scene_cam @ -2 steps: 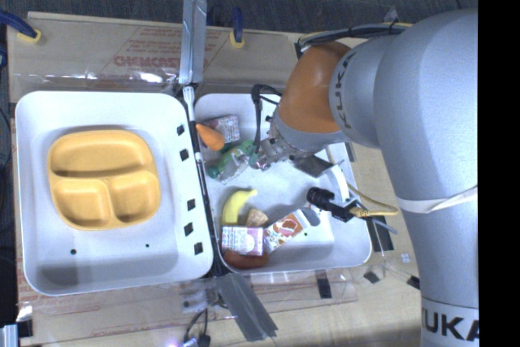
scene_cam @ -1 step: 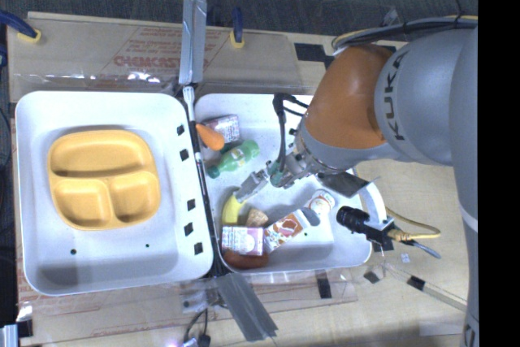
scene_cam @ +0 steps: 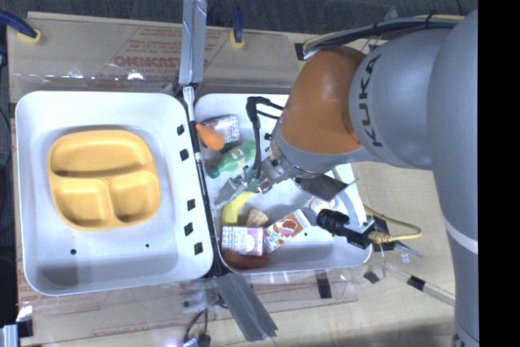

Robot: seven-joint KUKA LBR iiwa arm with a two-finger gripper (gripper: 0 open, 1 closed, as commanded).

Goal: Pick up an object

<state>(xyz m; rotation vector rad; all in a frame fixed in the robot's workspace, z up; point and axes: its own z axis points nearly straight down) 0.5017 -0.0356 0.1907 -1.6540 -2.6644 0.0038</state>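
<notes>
Counter [scene_cam: 73,69] space is taken by two white bins. The left bin [scene_cam: 32,175] is occupied by a yellow divided tray [scene_cam: 104,177]. The right bin [scene_cam: 345,254] is crowded with small objects [scene_cam: 244,215], just beside the lowered hand [scene_cam: 258,181], whose grip cannot be told.

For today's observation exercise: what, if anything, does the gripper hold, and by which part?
It cannot be told: the gripper sits low among the right white bin's clutter.

Grey arm [scene_cam: 414,93] reaches in from right, orange band bent downward, claw [scene_cam: 253,180] low; finger state unclear.
</notes>
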